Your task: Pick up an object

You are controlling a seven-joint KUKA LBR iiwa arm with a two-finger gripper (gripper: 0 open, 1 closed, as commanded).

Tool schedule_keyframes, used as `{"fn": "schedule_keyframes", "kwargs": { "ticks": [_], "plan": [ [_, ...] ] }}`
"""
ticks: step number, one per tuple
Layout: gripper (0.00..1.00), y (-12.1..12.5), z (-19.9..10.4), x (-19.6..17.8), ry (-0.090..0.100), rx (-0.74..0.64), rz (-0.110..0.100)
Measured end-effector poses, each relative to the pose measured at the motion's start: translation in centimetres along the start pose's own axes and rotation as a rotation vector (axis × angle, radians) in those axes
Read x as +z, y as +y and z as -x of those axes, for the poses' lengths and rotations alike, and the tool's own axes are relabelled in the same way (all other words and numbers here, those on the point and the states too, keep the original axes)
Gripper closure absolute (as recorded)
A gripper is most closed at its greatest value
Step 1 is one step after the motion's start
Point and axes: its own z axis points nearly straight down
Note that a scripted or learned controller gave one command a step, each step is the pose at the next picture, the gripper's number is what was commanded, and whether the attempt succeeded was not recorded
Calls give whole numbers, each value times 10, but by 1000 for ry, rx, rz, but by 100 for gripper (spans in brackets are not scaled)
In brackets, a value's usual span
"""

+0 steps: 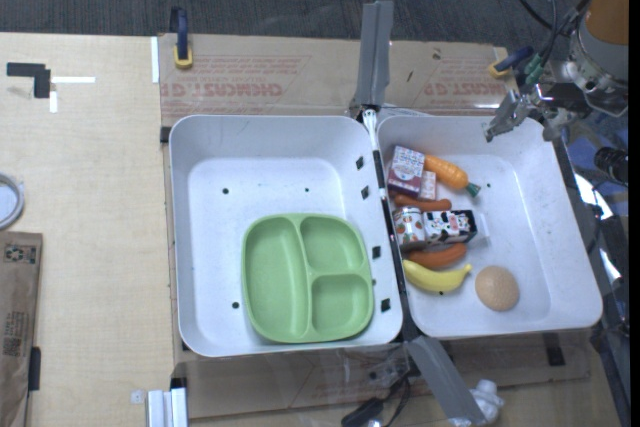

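The right bin (545,215) holds several objects: a pink and white box (408,170), a carrot (447,173), a thin red-brown piece (422,203), a small printed carton (436,227), a yellow banana (437,278) with an orange piece (438,257) just behind it, and a beige egg-shaped ball (497,288). My gripper (524,129) hangs above the bin's far right corner, well away from the objects. It is open, with nothing between its fingers.
The left bin (200,215) holds a green divided plate (308,277). A grey post (375,55) stands behind the seam between the bins. A yellow clamp (181,50) sits on the cardboard at the back left.
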Motion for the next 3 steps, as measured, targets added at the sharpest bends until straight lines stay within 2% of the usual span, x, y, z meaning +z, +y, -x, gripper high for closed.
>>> {"fn": "schedule_keyframes", "kwargs": {
  "ticks": [1,2,3],
  "plan": [
    [0,41,-19,163,1,251,-1],
    [0,33,-25,188,-3,228,14],
    [0,33,-25,188,-3,228,14]
  ]
}}
